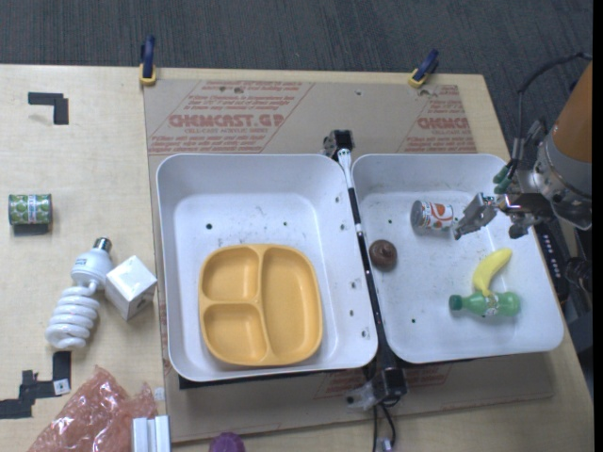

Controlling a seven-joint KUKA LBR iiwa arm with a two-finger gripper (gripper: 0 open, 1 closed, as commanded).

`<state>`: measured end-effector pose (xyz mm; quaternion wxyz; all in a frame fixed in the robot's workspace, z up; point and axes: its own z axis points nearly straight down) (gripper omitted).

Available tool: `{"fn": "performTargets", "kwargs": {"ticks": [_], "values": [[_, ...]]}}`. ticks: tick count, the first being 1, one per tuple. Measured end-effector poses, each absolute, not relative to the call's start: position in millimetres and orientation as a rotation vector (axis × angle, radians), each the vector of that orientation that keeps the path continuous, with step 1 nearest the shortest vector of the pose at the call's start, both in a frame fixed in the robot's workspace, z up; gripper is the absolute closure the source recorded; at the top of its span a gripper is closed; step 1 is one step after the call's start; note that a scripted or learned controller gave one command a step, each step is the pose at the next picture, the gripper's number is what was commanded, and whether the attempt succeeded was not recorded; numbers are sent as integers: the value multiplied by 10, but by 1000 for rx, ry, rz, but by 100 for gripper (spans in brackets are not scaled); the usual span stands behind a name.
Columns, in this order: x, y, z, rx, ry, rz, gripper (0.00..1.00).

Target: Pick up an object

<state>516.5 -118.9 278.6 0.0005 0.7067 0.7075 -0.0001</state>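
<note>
**Claw poised beside the can in the right bin**

Claw point(476, 213) hangs low over the right bin point(415, 342), reaching in from the right with its fingers spread and nothing between them. One fingertip sits just beside the small orange-and-white can point(432, 217), which lies on its side near the bin's upper middle; whether they touch is hard to tell. That nearness makes the can the likely target, though the spread fingers would need to straddle it before closing.

Just below the claw lies a yellow banana point(492, 271), its lower end touching a green bottle point(486, 303) that rests on its side. A small brown round object point(382, 253) sits against the bin's left wall, well apart from the rest, which leaves room around the can for an approach.

Next door, the left bin point(179, 252) holds a yellow divided plate point(260, 303). Out on the worktop point(75, 158) to the left lie a spiral light bulb point(77, 299), a white cube point(130, 286) and a small green can point(29, 209)
</note>
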Motion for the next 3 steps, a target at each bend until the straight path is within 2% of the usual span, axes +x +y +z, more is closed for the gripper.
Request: {"fn": "performTargets", "kwargs": {"ticks": [1,2,3], "values": [[5305,-1223,1411,2224,2219,0,0],[4939,-1033,922,2224,2220,0,0],[4952,-1042,1021,2225,2215,2,100]]}}
